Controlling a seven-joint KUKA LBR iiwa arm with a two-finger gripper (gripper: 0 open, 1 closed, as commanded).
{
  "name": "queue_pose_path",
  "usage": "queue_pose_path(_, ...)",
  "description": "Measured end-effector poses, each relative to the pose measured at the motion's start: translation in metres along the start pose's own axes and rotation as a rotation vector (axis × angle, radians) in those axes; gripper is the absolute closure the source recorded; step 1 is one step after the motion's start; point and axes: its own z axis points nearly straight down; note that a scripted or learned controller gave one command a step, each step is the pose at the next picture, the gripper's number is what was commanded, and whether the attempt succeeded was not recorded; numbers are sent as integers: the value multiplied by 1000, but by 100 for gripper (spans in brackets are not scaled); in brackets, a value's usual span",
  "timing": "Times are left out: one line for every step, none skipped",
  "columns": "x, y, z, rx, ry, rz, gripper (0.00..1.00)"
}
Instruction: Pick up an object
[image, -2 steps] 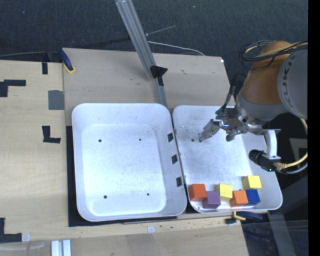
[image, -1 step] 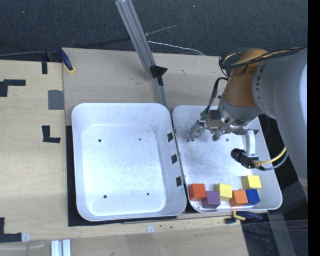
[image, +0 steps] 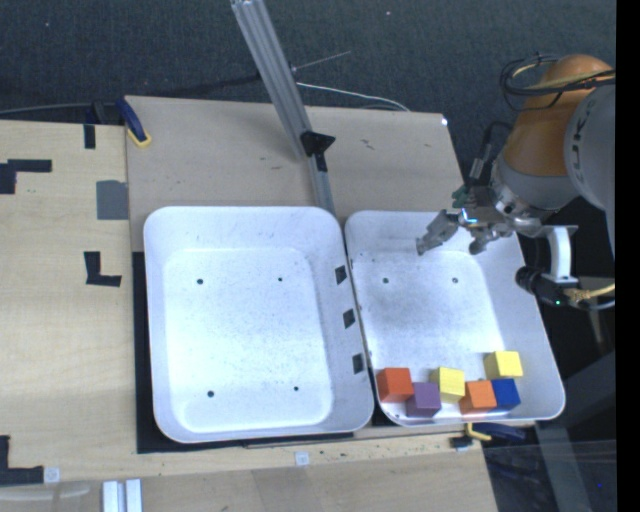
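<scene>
Your gripper (image: 460, 238) hangs over the far end of the right bin (image: 420, 300), near its top rim. Its two fingers (image: 436, 238) are spread apart, and nothing sits between them. The grey arm (image: 560, 140) with its orange band comes in from the right. The blocks you could pick up all sit at the near end of the same bin, well apart from your gripper. There you can see an orange block (image: 395, 382) on the left, a purple block (image: 426, 398) just beside it, then a yellow block (image: 451, 382). Next come a second orange block (image: 480, 396) and a blue block (image: 506, 393), touching each other, with one more yellow block (image: 503, 363) just behind them. The left bin (image: 240, 320) sits right beside the right one. A grey pole (image: 285, 95) leans over the bench (image: 60, 260) behind the bins.
</scene>
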Motion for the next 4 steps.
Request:
queue_pose_path(55,-11,8,8,5,-7,0)
queue_pose_path(52,-32,2,9,3,-2,0)
queue_pose_path(39,10,81,12,2,-4,0)
queue_pose_path(79,-35,8,4,6,-7,0)
